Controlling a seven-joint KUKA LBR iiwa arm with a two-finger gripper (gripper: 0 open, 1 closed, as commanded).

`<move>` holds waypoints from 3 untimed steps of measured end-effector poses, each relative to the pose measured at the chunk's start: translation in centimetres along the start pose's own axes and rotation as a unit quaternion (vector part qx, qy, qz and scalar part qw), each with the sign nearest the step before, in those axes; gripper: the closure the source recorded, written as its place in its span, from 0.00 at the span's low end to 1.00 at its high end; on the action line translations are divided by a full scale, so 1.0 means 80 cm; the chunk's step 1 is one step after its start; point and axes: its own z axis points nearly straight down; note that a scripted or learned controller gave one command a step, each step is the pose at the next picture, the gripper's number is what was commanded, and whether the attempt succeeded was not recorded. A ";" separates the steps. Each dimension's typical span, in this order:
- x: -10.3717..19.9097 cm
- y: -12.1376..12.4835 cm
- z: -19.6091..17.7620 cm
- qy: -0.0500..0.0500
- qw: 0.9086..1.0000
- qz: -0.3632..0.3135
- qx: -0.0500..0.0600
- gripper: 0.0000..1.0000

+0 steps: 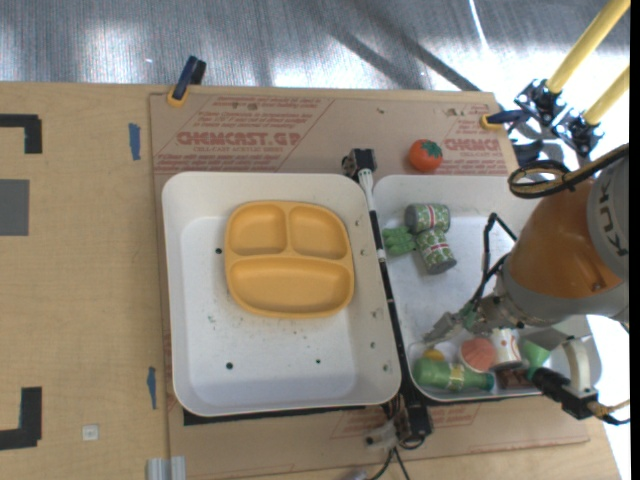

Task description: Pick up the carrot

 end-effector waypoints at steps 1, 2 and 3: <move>-0.002 0.002 -0.014 -0.003 1.000 0.001 -0.003 1.00; 0.044 0.105 -0.122 0.000 1.000 0.014 0.000 1.00; 0.044 0.105 -0.122 0.000 1.000 0.014 0.001 0.00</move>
